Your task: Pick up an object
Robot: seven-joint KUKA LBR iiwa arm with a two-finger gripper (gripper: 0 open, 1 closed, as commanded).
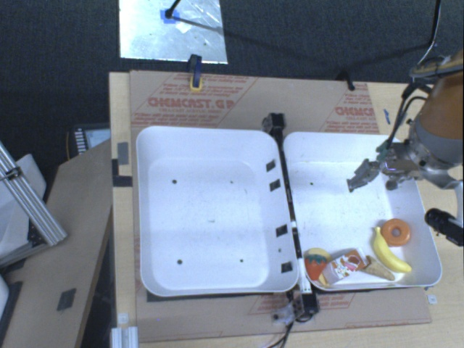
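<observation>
You see the arm [442, 122] reaching in from the right, its orange band above the wrist, with the end effector [360, 175] hanging over the upper middle of the right bin [319, 151]. Its dark fingertips point left and slightly down toward the bin floor, and nothing lies between them. From this angle you cannot tell how far apart they stand, so whether it is released or clenched stays unclear. It touches none of the objects.

The things you could pick all sit along the near edge of the right bin, well apart from the end effector. An orange doughnut-shaped ring [395, 231] lies toward the right wall. A banana [388, 251] curves just beside and below it, touching or nearly touching the ring. To the left of the banana lies a small printed packet [344, 266], and beside its left end a round orange-red fruit [316, 262] sits in the bin's near left corner. A tan wedge-shaped piece [378, 270] rests between the packet and the banana.

The left bin [210, 209] sits beside the right one, the two meeting along a dark divider [284, 194]. Both rest on a cardboard sheet [217, 96] laid on the bench [119, 122].
</observation>
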